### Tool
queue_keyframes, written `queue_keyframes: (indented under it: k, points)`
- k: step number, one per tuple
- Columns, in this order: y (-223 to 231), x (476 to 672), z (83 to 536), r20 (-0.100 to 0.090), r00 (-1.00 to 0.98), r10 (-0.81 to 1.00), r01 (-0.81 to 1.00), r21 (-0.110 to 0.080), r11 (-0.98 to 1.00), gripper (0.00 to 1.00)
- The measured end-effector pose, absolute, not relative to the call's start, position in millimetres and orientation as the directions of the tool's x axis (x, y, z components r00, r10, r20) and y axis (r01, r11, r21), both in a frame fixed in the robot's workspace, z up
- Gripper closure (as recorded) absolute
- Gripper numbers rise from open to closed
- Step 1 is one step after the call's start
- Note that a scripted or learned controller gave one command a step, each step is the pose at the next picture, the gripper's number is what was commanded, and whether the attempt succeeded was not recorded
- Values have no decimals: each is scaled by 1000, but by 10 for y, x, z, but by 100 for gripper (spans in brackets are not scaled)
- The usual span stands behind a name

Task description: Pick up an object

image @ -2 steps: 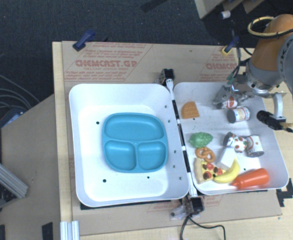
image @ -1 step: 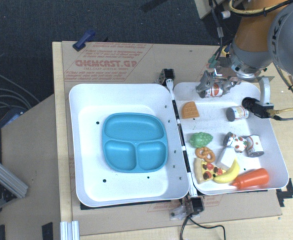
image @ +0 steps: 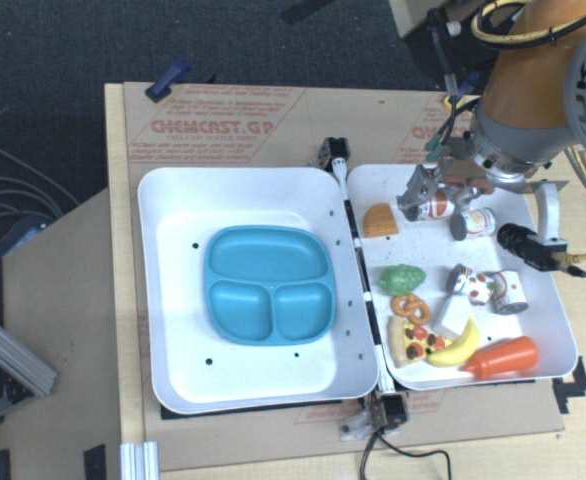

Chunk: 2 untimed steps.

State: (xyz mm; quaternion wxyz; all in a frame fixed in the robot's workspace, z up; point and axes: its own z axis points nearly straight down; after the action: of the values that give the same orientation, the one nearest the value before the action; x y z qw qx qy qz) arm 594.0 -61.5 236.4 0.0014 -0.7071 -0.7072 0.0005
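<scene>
Gripper (image: 435, 208) low over right bin (image: 558, 313), far end, fingers spread either side of small red-white can (image: 435, 206); can sits between them, grip not clear. Bread (image: 379, 221) just left. Banana (image: 455, 346), carrot (image: 501, 357), pretzel (image: 410, 308) near end. Blue tray (image: 269, 284) in left bin (image: 163, 268).

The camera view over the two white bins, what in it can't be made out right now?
- Two-finger gripper, camera view: the grey wrist above covers it, so open or shut is unclear.
- Small red and white object under the gripper: mostly covered, identity and contact unclear.
- Small white patterned pieces in the right white bin: too small to identify.
</scene>
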Motion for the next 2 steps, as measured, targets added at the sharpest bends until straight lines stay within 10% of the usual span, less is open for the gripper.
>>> queue_keyframes:
  k: [2]
  points:
    - [-483, 4845, 2690, 1, 1, 1000, 1000, -3, -1, 100]
